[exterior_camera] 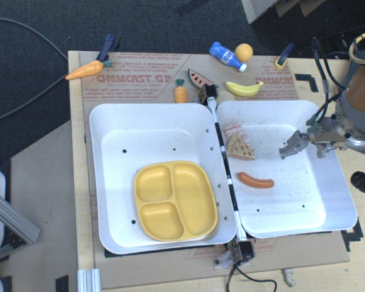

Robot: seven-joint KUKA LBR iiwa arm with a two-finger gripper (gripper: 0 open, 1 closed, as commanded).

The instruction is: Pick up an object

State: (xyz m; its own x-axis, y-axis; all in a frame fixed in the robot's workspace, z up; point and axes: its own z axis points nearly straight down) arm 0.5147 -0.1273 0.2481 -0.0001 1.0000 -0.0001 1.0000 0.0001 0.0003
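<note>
A toy sausage [256,181] lies in the right bin [328,218], near its left side. A pizza slice toy [239,146] rests above it, close to the divider. My gripper [293,146] hangs over the right bin's upper middle, to the right of the pizza slice and above right of the sausage. Nothing shows between its fingers. The arm comes in from the right edge.
A yellow three-compartment plate [174,199] sits in the left bin [109,163]. Behind the bins lie a banana [244,89], a blue bottle [226,56], an orange ball [244,52], a watermelon slice [198,79], a small orange toy [180,93] and a carrot [85,70].
</note>
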